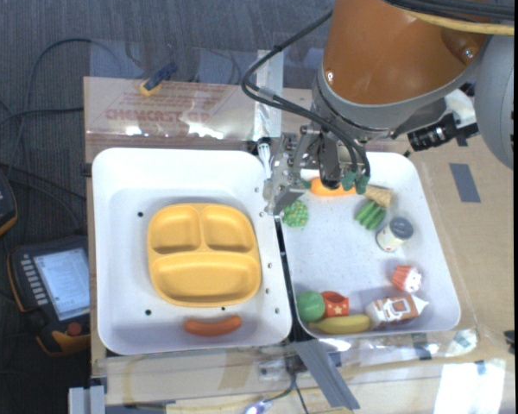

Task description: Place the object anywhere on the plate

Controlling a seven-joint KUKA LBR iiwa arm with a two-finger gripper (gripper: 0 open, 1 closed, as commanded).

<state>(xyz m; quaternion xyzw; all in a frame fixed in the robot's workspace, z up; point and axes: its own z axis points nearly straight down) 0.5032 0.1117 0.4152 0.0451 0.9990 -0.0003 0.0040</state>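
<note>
The camera view looks down on two white bins set side by side. In the left bin a yellow plate with three compartments lies near the middle, and a red sausage lies just below it on the bin floor, apart from the plate.

The arm reaches in from the upper right and covers the top of the right bin. Its gripper hangs low over the upper left corner of that bin, close to the wall shared with the left bin. Whether anything sits between the metal parts there is too cluttered to tell.

Just below the gripper lies a green broccoli piece, touching or nearly touching it. An orange piece sits right beside the gripper under the wrist, partly hidden by cables.

Further right are a green vegetable, a tan piece and a small grey-topped jar. Along the lower edge crowd a green ball, a red piece, a yellow banana, a small carton and a red and white piece.
</note>
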